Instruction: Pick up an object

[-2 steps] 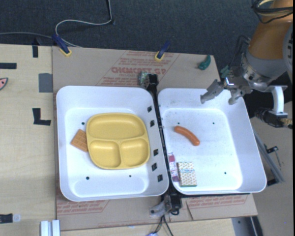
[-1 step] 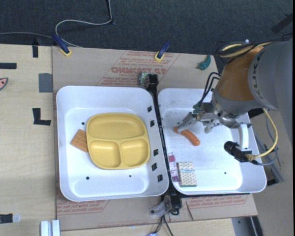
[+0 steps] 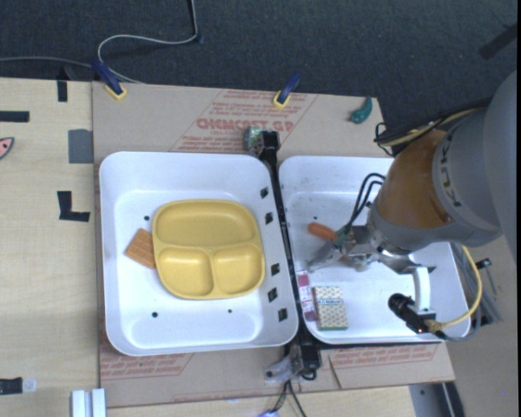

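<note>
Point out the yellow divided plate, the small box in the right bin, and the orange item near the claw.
yellow plate [image 3: 210, 247], camera view, centre ridge.
small box [image 3: 331, 307], camera view, top face.
orange item [image 3: 321, 231], camera view, middle of it.

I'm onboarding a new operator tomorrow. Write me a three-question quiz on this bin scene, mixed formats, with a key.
1. True or false: the yellow divided plate lies in the right bin.
2. Multiple choice: the small box in the right bin lies nearest which side? A) camera-near edge B) far edge C) right wall
3. Fill in: the small orange object lies in the ____ bin, close to the gripper.

Key: 1 false, it lies in the left bin; 2 A; 3 right.
</note>
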Robot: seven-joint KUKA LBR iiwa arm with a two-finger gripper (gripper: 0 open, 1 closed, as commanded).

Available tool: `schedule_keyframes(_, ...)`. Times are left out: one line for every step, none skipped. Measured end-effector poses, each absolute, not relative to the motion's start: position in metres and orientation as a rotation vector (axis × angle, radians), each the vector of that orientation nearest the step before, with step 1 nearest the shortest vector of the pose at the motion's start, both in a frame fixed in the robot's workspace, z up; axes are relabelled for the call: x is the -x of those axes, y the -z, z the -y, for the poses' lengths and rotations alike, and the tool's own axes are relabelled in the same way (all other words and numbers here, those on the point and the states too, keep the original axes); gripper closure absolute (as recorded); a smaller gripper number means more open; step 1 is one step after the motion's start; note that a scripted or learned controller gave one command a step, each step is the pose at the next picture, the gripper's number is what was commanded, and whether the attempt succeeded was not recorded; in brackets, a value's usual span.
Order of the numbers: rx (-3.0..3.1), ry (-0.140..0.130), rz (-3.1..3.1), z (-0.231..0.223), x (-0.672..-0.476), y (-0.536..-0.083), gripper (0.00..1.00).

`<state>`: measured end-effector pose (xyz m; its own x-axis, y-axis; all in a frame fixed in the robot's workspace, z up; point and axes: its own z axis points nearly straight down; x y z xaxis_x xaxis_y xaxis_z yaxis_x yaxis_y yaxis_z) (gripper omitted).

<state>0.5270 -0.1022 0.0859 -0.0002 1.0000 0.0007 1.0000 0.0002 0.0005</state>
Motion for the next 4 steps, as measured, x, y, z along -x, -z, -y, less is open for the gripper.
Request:
schedule_keyframes(2.225, 0.002, 2.223, 0.1034, -0.5278, -0.0957, 1.00)
schedule_keyframes(2.225, 0.002, 2.223, 0.1034, -0.5277, -0.0956, 0.00)
schedule_keyframes(2.223, 0.003, 2.223, 0.1027, -0.5278, -0.1048, 1.00)
schedule_keyframes(2.223, 0.002, 2.223, 0.1027, -0.5277, -0.1047, 0.00)
